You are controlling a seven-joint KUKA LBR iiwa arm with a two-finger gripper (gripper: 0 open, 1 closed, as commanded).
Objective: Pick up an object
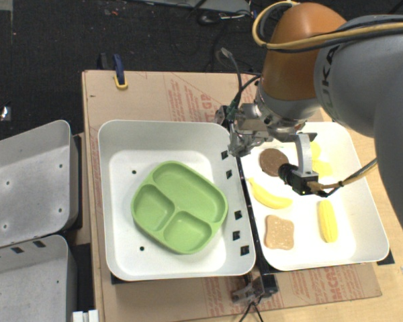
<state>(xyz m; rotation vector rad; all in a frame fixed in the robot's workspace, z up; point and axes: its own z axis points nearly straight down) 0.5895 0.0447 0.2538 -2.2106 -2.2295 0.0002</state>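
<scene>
The right bin (366, 200) holds a round brown patty (271, 160), a yellow banana (269, 194), a tan slice of toast (279, 232) and a yellow corn cob (327, 221). Another yellow piece (322, 165) lies partly hidden behind the robot's bracket. My gripper (242, 137) hangs under the orange wrist, over the far left corner of the right bin by the wall between the bins. It is just left of the patty, and I see nothing between its fingers.
A green divided plate (180, 206) lies in the left bin (111, 180). Two pale lids (27, 173) sit off the bench to the left. A blue and yellow clamp (120, 74) grips the board's far edge. The grey arm covers the upper right.
</scene>
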